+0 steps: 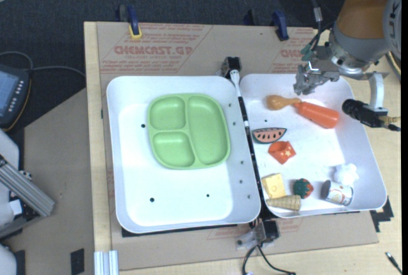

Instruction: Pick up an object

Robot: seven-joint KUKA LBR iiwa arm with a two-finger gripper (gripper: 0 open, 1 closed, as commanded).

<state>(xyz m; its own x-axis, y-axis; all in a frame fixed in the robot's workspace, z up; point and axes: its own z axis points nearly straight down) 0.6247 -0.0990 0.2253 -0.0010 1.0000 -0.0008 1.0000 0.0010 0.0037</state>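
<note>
Orange plastic carrot (317, 113), judged light, rigid and slick, best pinched across its thick middle; claw (306, 86) poised just above, its state cannot be told.

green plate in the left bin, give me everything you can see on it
The green plate is pale green, looks like matte plastic, and has a rounded-rectangle outline. Raised ridges split it into three compartments: two smaller ones stacked on its left side and one long one along its right. All three hold nothing. It lies flat and upright on the floor of the left bin, in the upper middle part, turned slightly askew to the bin walls. Nothing touches it but the bin floor.
</note>
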